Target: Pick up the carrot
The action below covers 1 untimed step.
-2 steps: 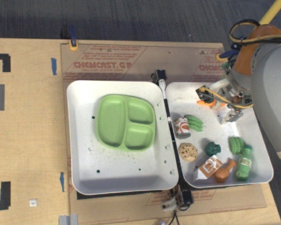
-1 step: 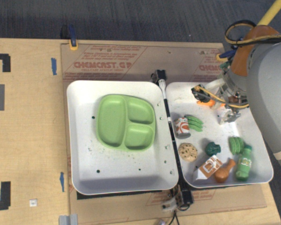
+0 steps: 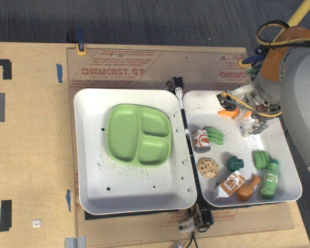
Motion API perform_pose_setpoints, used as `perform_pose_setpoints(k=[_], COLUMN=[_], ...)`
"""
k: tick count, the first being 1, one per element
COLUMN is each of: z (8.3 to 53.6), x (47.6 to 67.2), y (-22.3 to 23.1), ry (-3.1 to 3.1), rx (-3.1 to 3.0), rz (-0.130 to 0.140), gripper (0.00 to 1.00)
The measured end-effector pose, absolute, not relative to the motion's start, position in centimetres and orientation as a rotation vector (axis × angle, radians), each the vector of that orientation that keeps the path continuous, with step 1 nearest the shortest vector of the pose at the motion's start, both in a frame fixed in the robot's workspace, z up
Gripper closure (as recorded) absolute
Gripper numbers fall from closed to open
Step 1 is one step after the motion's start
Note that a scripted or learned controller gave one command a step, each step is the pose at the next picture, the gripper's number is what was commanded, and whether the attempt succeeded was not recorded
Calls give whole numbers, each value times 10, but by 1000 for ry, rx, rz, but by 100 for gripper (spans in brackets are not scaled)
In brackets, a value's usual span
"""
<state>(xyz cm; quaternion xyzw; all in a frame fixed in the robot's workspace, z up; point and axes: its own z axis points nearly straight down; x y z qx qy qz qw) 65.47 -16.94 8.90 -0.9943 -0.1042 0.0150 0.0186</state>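
Observation:
The carrot [image 3: 228, 113], a small orange piece, lies at the back of the right bin [image 3: 292, 190], close to its far wall. My gripper [image 3: 250, 124] hangs just right of it and a little nearer, over the bin's back right part. The carrot's right end reaches up to the gripper's body, and I cannot tell whether they touch.
Also in the right bin are a red and white can [image 3: 201, 140], a green vegetable [image 3: 215, 135], a cookie [image 3: 207, 167], a broccoli [image 3: 235, 163], a green piece [image 3: 261, 159], a green bottle [image 3: 269, 180], a drumstick [image 3: 248, 189] and a small carton [image 3: 230, 183]. The left bin [image 3: 88, 154] holds a green divided plate [image 3: 138, 134].

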Motion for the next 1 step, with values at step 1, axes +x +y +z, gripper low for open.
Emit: perform_pose_setpoints(k=[1], z=[106], x=[651], y=[-179], ry=[-314], rx=[-3108], rz=[50], gripper=[0])
